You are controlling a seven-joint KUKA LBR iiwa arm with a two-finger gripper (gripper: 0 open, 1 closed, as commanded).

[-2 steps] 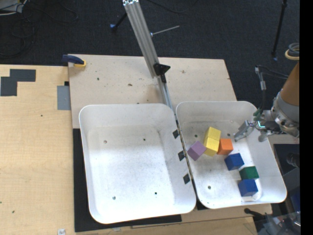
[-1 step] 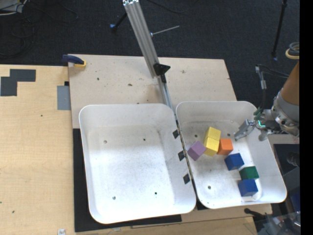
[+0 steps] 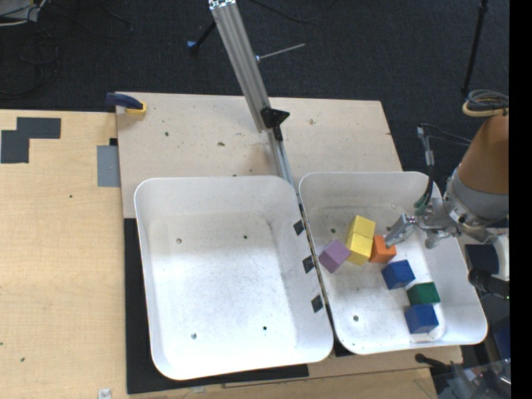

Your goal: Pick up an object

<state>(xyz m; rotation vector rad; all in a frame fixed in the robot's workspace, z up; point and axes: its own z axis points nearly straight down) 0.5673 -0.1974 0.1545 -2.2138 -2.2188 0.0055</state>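
On the table, the left bin (image 3: 216, 281) holds no blocks. The right bin (image 3: 374, 339) carries them all: a purple block (image 3: 334, 256), a yellow block (image 3: 361, 239), an orange block (image 3: 382, 250) touching it, then a blue block (image 3: 398, 273), a green block (image 3: 425, 293) and a second blue block (image 3: 421, 317). The gripper (image 3: 401, 227) hangs just above the orange block, likely its target; whether its fingers are apart or together I cannot tell. Nothing looks lifted, so the pick seems not yet done. No brand, label or writing is readable
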